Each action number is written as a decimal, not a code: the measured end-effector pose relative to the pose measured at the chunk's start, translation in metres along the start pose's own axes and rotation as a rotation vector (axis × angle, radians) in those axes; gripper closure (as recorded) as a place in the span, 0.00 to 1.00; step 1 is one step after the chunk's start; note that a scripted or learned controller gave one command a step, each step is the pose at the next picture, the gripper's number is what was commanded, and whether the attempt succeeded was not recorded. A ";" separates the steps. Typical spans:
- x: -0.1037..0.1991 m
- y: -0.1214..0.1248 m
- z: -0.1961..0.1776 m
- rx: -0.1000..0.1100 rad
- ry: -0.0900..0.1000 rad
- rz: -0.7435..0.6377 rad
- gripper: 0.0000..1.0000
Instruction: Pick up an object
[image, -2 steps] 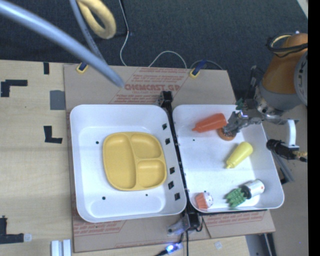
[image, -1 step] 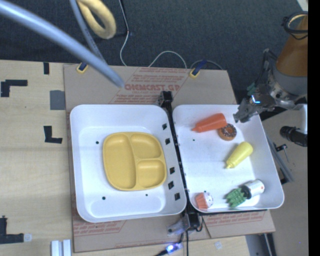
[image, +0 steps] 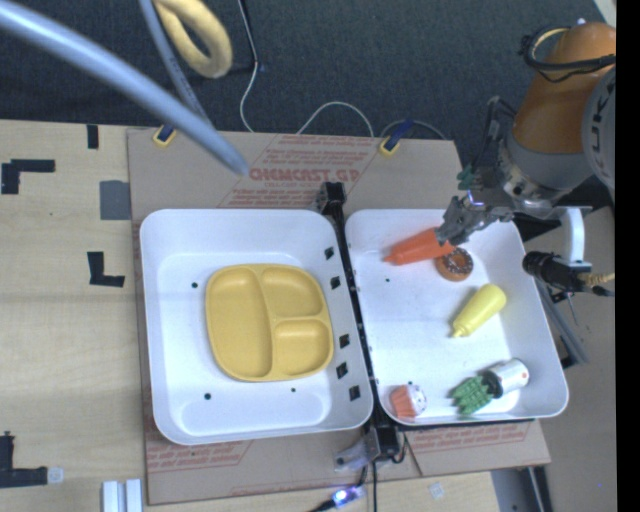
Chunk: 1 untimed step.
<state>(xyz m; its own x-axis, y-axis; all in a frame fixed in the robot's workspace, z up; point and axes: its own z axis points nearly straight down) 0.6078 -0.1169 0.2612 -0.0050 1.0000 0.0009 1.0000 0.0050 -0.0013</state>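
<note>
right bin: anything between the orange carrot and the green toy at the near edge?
Yes. In the camera view, the yellow squeeze bottle lies on the bin floor between the carrot and the green toy; the brown round piece sits beside the carrot.

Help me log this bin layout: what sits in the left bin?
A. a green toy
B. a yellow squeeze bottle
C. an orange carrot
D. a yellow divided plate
D: the yellow divided plate lies alone in the left bin, while the carrot, the yellow bottle and the green toy all lie in the right bin.
</note>
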 end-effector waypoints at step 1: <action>0.052 -0.005 0.001 0.001 0.001 -0.001 1.00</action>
<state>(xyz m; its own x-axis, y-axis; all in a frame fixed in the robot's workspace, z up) 0.6027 -0.0650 0.2600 -0.0060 1.0000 0.0014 1.0000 0.0060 -0.0019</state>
